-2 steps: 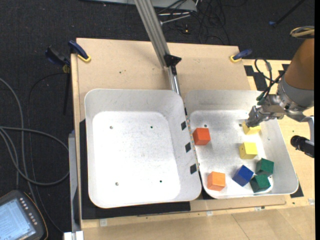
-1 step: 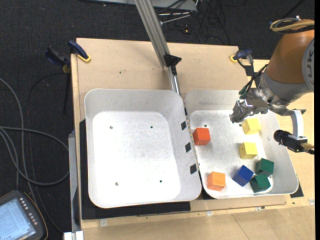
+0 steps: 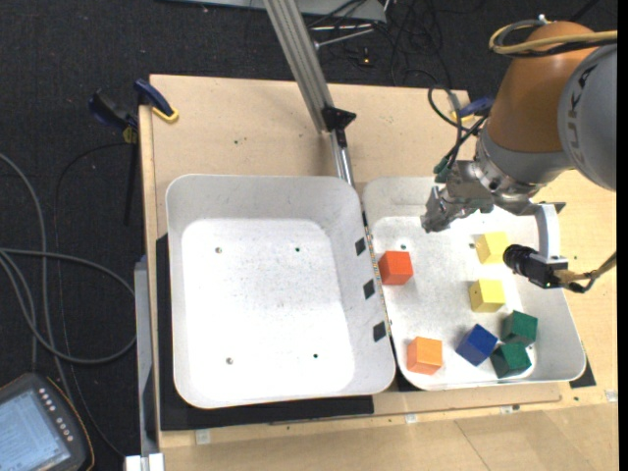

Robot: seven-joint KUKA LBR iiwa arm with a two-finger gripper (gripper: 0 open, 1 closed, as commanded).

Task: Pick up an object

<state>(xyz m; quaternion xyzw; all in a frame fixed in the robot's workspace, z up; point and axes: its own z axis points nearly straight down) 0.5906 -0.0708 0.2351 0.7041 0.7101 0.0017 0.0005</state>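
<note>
While the grey arm (image 3: 564, 96) with its orange band reaches in from the right, its gripper (image 3: 444, 211) hangs over the upper left part of the right bin (image 3: 559, 356), close to that bin's back rim. From where I stand the tool is a dark, bunched shape seen from above, and I cannot tell how it is set; nothing shows in its grasp. Below and to the left of it, clearly apart, a red-orange block (image 3: 395, 267) sits on the bin floor near the wall shared with the left bin (image 3: 186, 292). A lighter orange block (image 3: 425, 354) lies farther toward the front, near the same side. A yellow block (image 3: 491, 246) rests to the right of the gripper, partly beside a black fitting (image 3: 530, 264) that juts from the arm, and a second yellow block (image 3: 487, 293) lies just below it. At the front right corner a blue block (image 3: 478, 343) sits next to two green blocks, one (image 3: 520, 326) behind the other (image 3: 510, 360), the three crowded together. Both bins stand side by side on a pale wooden bench (image 3: 245, 135), and a slanted metal pole (image 3: 299, 47) crosses the back of it.
</note>
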